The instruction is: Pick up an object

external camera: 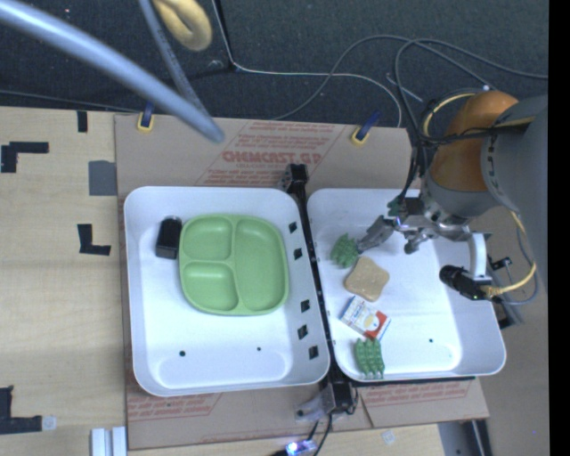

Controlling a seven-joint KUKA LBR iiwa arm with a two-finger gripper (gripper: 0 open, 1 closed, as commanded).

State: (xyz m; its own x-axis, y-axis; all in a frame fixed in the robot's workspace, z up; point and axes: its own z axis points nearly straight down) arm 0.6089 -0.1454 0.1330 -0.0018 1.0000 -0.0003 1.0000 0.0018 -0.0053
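bins: 2 (134, 267) | green plate: 1 (234, 264) | green toys: 2 (346, 250) | black block: 1 (168, 237) | tan block: 1 (367, 279) | small box: 1 (363, 317)

The grey arm with the orange band (499, 151) is cut off by the frame's edge at 3 o'clock. Its tool (392, 230) is too small and dark to tell how the fingers stand. A blurred grey bar (107, 67) crosses from 10 o'clock toward centre, beside a blurred yellowish blob (184, 22) clipped at 12 o'clock. The print on the small red-and-white packet (365, 318) is unreadable.
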